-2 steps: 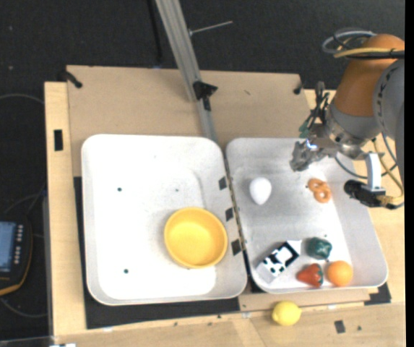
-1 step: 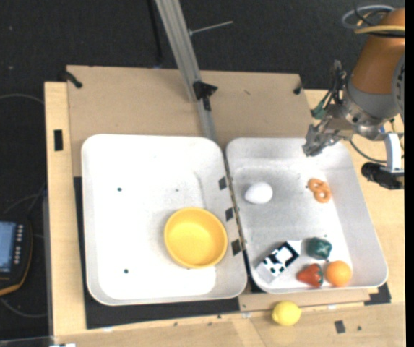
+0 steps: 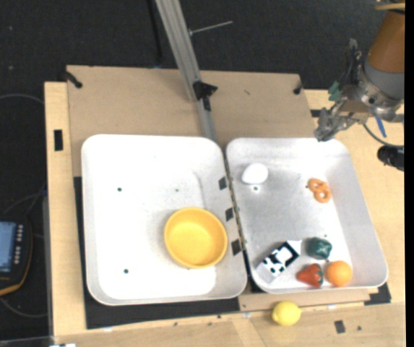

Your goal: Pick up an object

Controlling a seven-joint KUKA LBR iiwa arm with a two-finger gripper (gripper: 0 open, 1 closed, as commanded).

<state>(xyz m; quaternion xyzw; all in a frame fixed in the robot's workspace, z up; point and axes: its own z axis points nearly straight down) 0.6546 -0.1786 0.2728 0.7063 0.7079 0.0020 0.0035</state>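
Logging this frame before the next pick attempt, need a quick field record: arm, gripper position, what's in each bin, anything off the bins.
arm: reaches in from the view's right, orange band near the top right
gripper: above the far right corner of the right bin, nothing seen between its fingers
left bin: yellow bowl
right bin: white round object, orange pretzel-shaped piece, black-and-white block, dark green object, red object, orange ball
off the bins: yellow lemon-like object on the bench, by the right bin's near edge
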